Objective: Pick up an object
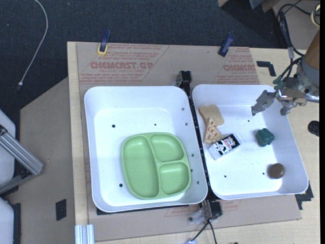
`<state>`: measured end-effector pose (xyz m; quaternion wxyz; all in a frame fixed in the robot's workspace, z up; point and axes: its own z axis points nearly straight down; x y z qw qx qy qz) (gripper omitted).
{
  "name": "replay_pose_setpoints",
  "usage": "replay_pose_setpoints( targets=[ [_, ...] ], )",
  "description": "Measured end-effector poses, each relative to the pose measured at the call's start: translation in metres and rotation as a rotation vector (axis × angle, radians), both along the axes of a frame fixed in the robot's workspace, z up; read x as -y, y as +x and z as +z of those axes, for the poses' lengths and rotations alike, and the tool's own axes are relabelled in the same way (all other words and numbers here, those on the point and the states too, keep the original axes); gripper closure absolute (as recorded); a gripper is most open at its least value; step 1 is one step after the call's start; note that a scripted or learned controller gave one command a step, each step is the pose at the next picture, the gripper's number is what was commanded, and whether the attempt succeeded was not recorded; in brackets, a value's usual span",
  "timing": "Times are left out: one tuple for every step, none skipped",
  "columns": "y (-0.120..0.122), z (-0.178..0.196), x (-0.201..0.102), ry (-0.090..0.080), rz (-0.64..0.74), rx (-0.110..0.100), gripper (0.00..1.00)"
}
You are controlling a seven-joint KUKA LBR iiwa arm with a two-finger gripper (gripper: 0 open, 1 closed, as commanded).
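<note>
The right bin (pixel 238 187) holds several small objects. A tan wedge (pixel 211 115) and an orange patterned piece (pixel 212 133) lie by its left wall. Just below them lies a black-and-white packet (pixel 224 146). A teal lump (pixel 264 136) sits toward the right, and a brown round object (pixel 275 171) rests near the bin's lower right corner. My gripper (pixel 274 105) hangs over the upper right part of this bin, above the teal lump, open with nothing between its fingers.
The left bin (pixel 101 111) holds a green divided plate (pixel 155 164). A black divider (pixel 195 136) runs between the bins. Blue clamps (pixel 226 44) hold the cardboard sheet at the back. Cables trail at the top right.
</note>
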<state>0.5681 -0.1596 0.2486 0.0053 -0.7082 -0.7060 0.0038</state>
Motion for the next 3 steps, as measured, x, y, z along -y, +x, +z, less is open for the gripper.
replay_pose_setpoints(
  targets=[
    [0.002,0.007,0.000,-0.003,0.003,0.013,0.00],
    [0.003,-0.056,0.001,0.000,0.002,0.006,0.00],
    [0.001,-0.117,-0.003,-0.001,0.003,0.010,0.00]
  ],
)
